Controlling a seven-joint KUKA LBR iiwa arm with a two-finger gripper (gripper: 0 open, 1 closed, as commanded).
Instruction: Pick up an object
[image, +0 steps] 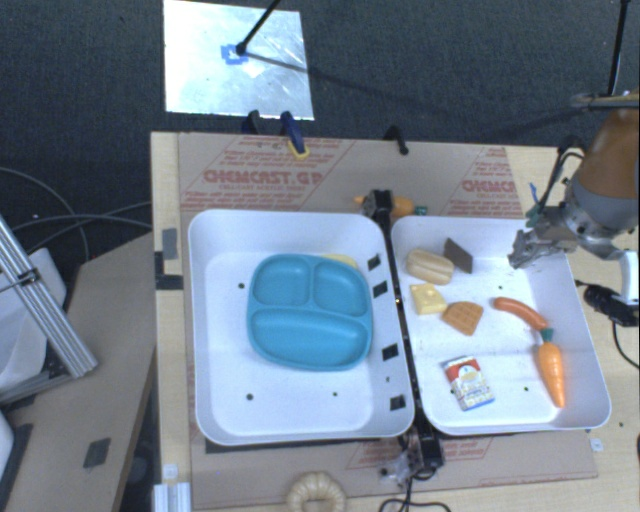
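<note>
The gripper (527, 250) is hovering over the right bin's (590, 345) two o'clock corner; whether it is released or clenched, I cannot tell. A hot dog (520, 312) is lying toward its six o'clock, with a carrot (551, 372) beyond, near the rim. The left bin (215, 300) is bearing a blue divided plate (308, 310).

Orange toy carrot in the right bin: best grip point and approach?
Grip the orange toy carrot across its thicker upper body, just below the green top, coming straight down. It lies flat, lengthwise along the right white bin wall, so close the claw across its width; the tip tapers and would likely slip.
</note>
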